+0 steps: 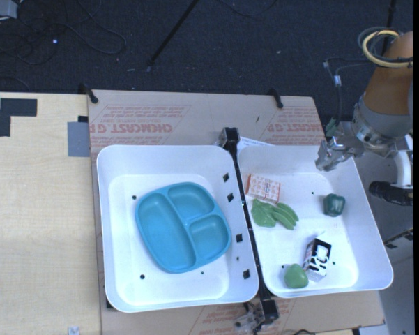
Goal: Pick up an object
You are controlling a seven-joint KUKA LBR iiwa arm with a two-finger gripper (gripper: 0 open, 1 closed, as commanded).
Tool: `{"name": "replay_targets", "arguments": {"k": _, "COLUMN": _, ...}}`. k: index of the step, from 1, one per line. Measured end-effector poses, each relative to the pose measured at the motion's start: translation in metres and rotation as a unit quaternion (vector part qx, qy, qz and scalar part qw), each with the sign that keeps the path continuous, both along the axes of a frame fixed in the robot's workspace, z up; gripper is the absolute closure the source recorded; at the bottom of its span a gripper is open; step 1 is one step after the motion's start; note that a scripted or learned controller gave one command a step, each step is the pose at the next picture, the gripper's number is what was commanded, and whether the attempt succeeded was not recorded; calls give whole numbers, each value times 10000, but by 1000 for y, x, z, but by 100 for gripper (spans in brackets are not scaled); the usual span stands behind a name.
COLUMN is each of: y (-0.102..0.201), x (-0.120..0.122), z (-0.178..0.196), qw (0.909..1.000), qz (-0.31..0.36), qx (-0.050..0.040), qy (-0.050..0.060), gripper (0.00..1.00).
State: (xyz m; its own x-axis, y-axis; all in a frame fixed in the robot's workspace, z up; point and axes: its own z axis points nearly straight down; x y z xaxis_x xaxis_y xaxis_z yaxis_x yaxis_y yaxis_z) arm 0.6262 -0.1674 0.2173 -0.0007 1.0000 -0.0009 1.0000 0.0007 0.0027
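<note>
hovering over the far right rim of the right bin, the claw carries nothing; whether it is spread or pressed together i cannot tell. inside that bin, a dark green object lies nearest the claw, green leaves and a small card sit toward its left wall, and a green ball touches a black-and-white box near its front.
</note>
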Motion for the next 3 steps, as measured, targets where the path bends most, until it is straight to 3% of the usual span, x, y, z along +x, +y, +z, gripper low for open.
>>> {"name": "replay_targets", "arguments": {"k": 1, "y": -1, "x": 0, "z": 38, "qw": 10000, "qz": 1, "qx": 0, "qy": 1, "gripper": 100}}
{"name": "replay_targets", "arguments": {"k": 3, "y": 99, "x": -24, "z": 9, "qw": 10000, "qz": 15, "qx": 17, "qy": 43, "gripper": 100}}
